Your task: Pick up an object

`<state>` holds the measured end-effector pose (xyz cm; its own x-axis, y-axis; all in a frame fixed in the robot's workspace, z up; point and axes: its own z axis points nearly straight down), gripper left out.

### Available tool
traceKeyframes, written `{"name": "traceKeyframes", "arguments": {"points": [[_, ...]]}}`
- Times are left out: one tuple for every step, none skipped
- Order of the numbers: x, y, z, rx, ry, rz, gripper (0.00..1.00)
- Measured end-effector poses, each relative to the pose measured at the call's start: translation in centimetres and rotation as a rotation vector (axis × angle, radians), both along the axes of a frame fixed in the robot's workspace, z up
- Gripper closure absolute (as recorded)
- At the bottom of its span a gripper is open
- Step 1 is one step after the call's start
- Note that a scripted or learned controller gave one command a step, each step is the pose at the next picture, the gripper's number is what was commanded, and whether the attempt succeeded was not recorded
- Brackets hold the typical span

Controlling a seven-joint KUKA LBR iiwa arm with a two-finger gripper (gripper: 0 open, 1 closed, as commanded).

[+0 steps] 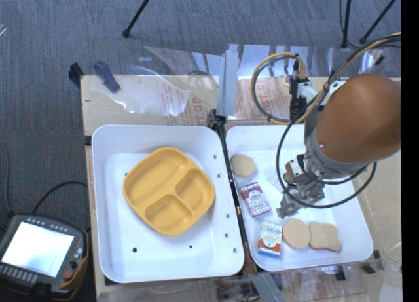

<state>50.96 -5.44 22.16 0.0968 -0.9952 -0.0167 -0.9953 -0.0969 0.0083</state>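
The right bin (pixel 353 225) holds several small items: a pale round cookie (pixel 243 165) at its left, a red and white carton (pixel 255 200), an orange and white carton (pixel 270 238), a tan round biscuit (pixel 296 233) and a toast slice (pixel 325 236). My gripper (pixel 288 207) hangs over the middle of this bin, just above the round biscuit and right of the red carton. I see nothing between its fingers. The arm's orange band (pixel 363 118) covers the bin's upper right.
The left bin (pixel 111 228) holds a yellow divided plate (pixel 169 190). A clear plastic sheet lies behind the bins. A teach pendant (pixel 40 251) sits on the floor at lower left. Tripod legs stand at the back.
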Motion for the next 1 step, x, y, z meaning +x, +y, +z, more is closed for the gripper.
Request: {"name": "traceKeyframes", "arguments": {"points": [[-0.73,-1.80,-2.88,0.000,-0.014,0.960,1.00]]}}
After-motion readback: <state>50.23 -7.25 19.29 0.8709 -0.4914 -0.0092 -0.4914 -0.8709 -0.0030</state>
